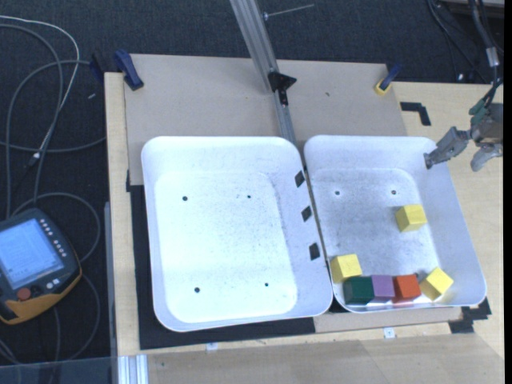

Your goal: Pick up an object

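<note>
Cubes are what's on offer, all sitting in the shallow white plastic bin on the right (448, 214), so I'll place everything off that bin. A small yellow cube (410, 218) sits alone on the bin's open floor, a bit right of middle, and looks like the easy pick. Down along the bin's near wall there's a packed bunch: another yellow cube (346, 267), then a dark green cube (359, 290), a purple cube (384, 286), an orange-red cube (407, 287) and a third yellow cube (438, 282) toward the near right corner, mostly touching each other. My guess is they're light, rigid little blocks with flat faces, so pinching two opposite sides should hold fine, though the row ones leave no room for fingers. The grey two-finger gripper (462, 152) hangs over the bin's far right rim, well apart from every cube, fingers spread with nothing between them, reaching in from beyond the bin's right side.
</note>
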Robot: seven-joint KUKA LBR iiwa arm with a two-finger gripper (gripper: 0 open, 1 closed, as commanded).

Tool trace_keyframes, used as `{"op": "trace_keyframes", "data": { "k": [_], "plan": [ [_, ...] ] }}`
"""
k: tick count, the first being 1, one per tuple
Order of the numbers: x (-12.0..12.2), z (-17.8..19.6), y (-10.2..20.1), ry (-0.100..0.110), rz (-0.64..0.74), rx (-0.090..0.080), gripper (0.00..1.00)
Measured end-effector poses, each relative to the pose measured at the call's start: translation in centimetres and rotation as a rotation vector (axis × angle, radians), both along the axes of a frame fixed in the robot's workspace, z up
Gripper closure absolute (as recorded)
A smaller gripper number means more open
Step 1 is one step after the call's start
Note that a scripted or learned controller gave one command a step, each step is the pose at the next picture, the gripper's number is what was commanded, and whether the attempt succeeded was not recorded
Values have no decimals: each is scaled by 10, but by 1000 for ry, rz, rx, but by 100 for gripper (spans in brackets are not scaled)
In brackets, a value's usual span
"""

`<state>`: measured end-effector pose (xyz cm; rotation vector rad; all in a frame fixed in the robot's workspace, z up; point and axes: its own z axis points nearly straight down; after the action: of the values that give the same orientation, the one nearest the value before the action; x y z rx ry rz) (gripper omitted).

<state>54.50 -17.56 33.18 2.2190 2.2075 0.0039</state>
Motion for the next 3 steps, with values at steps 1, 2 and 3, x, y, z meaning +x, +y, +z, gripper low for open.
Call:
{"op": "trace_keyframes", "data": {
  "k": [1,2,3],
  "plan": [
    [14,-136,-6,19,5,9,0],
    [36,-237,27,18,9,10,0],
    [28,-138,-38,0,1,0,0]
  ]
}}
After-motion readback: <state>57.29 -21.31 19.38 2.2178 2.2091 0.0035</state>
